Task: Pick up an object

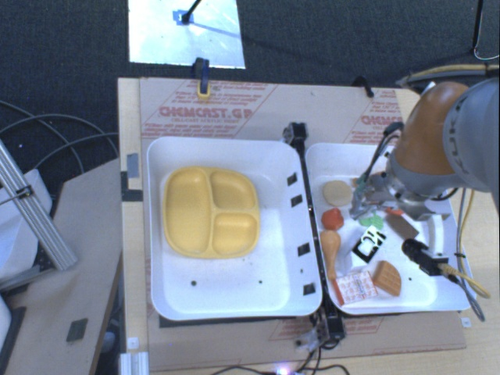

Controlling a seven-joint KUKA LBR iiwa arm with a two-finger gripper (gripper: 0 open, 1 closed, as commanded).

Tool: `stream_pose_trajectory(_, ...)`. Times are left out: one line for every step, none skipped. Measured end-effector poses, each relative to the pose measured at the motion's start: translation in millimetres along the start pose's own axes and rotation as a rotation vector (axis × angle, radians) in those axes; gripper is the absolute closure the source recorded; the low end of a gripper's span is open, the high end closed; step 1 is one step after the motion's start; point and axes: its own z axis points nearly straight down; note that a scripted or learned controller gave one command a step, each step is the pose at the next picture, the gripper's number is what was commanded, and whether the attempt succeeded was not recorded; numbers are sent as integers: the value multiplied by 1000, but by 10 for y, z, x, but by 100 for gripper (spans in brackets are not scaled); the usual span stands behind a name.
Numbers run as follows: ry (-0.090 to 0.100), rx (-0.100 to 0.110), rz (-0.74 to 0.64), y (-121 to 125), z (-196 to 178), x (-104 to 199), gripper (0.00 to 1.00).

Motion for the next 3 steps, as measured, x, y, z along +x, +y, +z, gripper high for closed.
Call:
stream_pose_trajectory(1,6,5,-268,562,32,100)
stream_pose_trajectory(1,-3,-4,-135,-509,788,100)
stream_pose_trajectory(3,-17,-4,-92,-2648,1180,100)
